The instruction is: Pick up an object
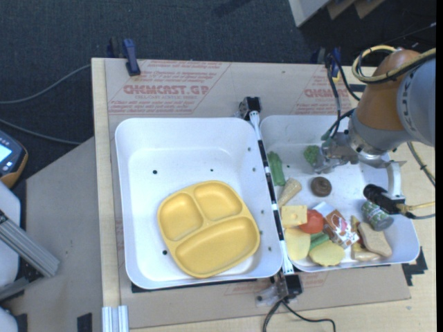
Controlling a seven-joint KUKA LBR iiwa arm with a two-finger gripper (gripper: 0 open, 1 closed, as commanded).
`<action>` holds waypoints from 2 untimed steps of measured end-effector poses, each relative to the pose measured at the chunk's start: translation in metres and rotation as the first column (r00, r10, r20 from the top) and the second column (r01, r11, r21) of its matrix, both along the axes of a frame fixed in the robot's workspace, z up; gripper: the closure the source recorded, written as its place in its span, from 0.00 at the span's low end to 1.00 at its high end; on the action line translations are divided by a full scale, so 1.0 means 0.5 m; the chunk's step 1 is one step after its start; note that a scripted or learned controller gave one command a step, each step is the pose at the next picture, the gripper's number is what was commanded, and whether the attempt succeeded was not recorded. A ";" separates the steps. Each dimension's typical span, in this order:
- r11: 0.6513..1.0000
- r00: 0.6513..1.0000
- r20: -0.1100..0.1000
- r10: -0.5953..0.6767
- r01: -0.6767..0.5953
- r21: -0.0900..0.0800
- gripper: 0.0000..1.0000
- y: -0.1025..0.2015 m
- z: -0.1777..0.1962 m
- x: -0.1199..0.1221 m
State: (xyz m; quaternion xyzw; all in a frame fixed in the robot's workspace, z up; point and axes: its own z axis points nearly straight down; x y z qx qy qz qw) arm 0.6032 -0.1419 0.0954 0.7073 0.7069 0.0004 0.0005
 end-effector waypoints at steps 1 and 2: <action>1.000 1.000 -0.001 0.000 0.000 0.000 0.00 0.000 -0.001 -0.001; 1.000 1.000 -0.007 -0.001 0.001 0.003 0.00 0.043 -0.023 -0.094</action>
